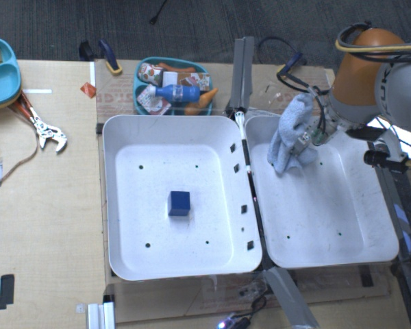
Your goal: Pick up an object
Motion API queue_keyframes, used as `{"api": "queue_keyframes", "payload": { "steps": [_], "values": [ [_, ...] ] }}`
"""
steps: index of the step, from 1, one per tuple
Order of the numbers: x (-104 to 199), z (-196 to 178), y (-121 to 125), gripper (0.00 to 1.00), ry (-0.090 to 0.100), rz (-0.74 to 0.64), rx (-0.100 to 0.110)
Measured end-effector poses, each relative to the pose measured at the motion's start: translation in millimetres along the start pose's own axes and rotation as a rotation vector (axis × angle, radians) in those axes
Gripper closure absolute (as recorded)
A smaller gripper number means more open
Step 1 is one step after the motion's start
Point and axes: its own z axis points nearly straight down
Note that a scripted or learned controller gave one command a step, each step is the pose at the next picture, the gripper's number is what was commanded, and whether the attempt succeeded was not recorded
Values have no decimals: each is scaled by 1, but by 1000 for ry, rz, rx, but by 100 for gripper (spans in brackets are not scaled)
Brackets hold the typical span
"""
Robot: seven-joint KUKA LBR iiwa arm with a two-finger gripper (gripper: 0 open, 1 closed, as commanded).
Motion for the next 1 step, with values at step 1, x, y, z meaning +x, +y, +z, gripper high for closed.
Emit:
{"api": "queue_keyframes", "payload": {
  "steps": [1],
  "values": [
    [50, -91, 37, 100, -2, 144, -1]
  ]
}}
